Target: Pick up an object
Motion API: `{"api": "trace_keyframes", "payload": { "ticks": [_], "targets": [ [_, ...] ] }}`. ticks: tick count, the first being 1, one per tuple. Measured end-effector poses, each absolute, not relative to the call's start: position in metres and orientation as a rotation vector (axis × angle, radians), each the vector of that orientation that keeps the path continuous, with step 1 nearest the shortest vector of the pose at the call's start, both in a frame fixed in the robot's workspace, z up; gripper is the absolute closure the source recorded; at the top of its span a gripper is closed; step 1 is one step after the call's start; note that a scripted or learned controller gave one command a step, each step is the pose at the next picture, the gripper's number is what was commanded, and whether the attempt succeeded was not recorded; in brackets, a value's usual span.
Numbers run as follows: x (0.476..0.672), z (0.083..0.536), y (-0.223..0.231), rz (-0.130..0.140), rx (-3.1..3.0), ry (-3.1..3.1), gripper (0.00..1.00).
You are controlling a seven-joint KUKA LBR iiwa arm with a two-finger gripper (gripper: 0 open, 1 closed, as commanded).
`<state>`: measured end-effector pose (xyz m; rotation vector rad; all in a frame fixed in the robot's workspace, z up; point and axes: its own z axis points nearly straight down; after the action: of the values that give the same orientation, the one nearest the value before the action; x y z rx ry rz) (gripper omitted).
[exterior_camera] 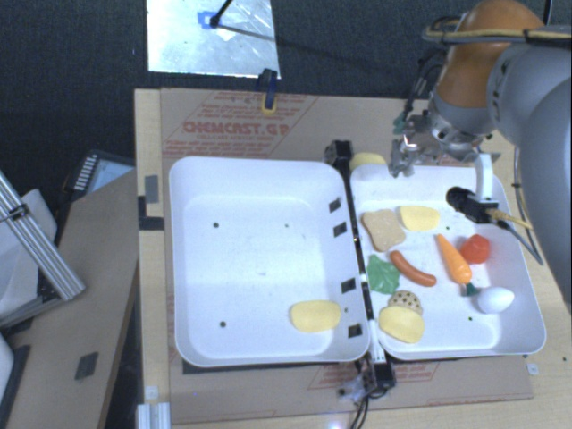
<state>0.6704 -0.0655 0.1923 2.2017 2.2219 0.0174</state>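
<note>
bench bins (223,186), mixed toy food (420,266)

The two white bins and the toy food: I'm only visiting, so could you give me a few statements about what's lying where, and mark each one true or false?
1. The left bin holds a single yellow piece. True.
2. The carrot lies in the left bin. False: it lies in the right bin, beside the red tomato.
3. The gripper hangs over the far edge of the right bin. True.
4. The gripper is lifting the sausage. False: the sausage lies on the bin floor, apart from the gripper.
5. A white egg lies near the carrot's green end. True.
6. The bread slice lies on the cardboard outside the bins. False: it is inside the right bin.
</note>
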Motion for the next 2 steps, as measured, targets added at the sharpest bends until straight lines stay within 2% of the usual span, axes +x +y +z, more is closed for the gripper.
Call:
{"api": "trace_keyframes", "payload": {
  "ticks": [1,2],
  "targets": [
    [0.631,0.191,-0.002,0.003,2.212,2.233,1.0],
    [0.63,0.188,0.105,0.007,2.207,2.238,1.0]
  ]
}}
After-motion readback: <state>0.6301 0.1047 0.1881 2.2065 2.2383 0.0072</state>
